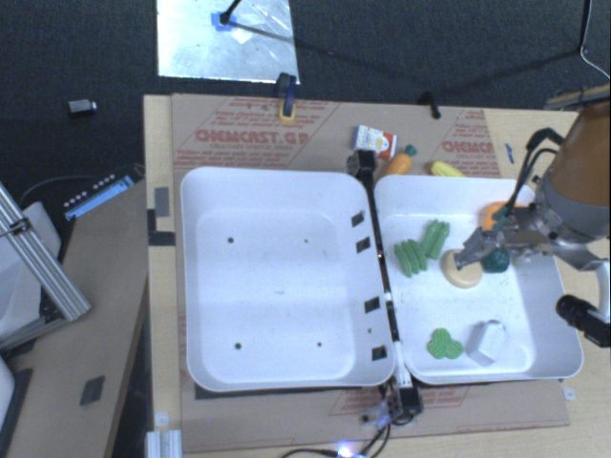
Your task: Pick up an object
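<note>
I had the arm (582,175) reaching in from the right, over the right bin (544,351). The gripper (474,254) sat low in the upper middle of that bin, pointing left. Whether it was released or clenched I could not tell; the dark metal ran together at that slant, and I saw nothing clearly caught in it.

Just below and left of the tip lay a tan disc (463,273), flat on the bin floor, touching or nearly touching the gripper. A teal piece (496,260) sat just right of the disc, tucked against the gripper's underside. Something orange (492,215) showed behind the wrist, partly hidden by it.

Left of the gripper, near but apart from it, two green ridged pieces (422,246) lay side by side at a slant. Well below, toward the front wall, I saw a green blob (443,344) and beside it a pale grey block (486,342); the two were near each other but apart.

The left bin (205,256) lay alongside, joined to the right one at the middle by dark clips (368,246). Behind the bins, on the cardboard (248,136), lay an orange item (399,164), a yellow one (445,170) and a small white packet (372,140).
</note>
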Available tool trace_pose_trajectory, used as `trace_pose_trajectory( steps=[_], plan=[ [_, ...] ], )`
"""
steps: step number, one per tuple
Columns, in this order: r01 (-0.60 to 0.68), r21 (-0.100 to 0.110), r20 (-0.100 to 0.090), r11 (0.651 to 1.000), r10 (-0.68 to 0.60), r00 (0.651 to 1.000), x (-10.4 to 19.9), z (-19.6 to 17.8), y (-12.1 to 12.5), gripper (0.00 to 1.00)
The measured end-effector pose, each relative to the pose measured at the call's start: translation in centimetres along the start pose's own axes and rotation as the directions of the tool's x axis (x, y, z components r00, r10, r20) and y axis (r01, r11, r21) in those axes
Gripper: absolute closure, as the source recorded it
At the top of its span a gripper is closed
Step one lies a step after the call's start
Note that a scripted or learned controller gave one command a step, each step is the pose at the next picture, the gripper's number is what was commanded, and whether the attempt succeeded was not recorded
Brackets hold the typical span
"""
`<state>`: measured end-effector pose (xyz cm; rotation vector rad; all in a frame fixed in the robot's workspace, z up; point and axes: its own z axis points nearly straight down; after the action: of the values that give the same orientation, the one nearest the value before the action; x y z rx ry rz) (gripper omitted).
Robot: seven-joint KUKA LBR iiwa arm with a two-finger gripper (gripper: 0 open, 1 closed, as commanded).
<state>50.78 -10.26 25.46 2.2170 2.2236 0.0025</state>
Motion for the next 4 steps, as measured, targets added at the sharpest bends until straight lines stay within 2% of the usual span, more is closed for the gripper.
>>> trace_pose_trajectory(
  steps=[1, 2, 3, 4],
  plan=[
    [-0.007, 0.006, 0.0, 1.0, 0.007, 1.0, -3.1, 17.6, -2.4, 0.0],
    [0.007, -0.004, -0.001, 1.0, -0.007, 1.0, 1.5, 17.0, 3.3, 0.0],
    [0.009, -0.015, -0.003, 1.0, -0.009, 1.0, 7.7, 2.4, 4.0, 0.0],
    [0.004, -0.003, 0.0, 1.0, -0.004, 1.0, 7.2, 2.2, 3.8, 1.0]
  ],
)
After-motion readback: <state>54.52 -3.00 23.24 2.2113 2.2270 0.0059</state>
